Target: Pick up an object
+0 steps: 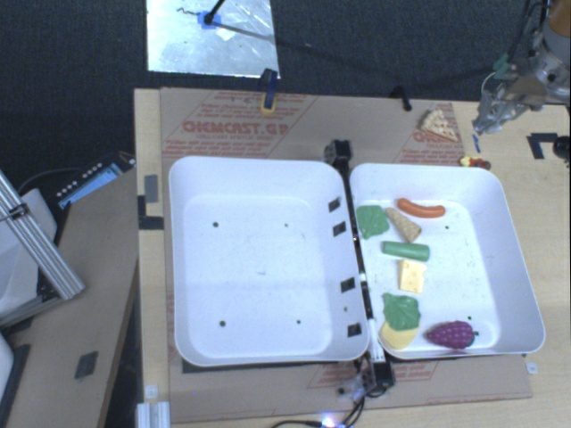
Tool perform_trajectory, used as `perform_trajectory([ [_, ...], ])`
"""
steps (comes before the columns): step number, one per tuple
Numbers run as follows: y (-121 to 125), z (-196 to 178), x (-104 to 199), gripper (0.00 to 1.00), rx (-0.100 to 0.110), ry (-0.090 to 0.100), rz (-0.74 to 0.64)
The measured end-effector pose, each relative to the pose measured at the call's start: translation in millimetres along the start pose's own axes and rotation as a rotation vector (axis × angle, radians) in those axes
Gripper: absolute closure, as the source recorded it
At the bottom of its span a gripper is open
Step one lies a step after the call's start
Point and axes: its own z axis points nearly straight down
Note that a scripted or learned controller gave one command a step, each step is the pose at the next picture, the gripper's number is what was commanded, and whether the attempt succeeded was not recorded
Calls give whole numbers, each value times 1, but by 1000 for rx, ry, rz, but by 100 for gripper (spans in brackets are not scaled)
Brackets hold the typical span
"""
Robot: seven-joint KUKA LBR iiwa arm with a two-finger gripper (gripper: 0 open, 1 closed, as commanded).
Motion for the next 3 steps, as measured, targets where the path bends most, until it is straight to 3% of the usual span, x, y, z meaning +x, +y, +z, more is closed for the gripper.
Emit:
perform_trajectory([
  [1,1,-124,-17,100,-3,-3,4],
  [2,3,-157,-54,100,7,-1,10],
  [3,3,-187,-52,100,9,0,5],
])
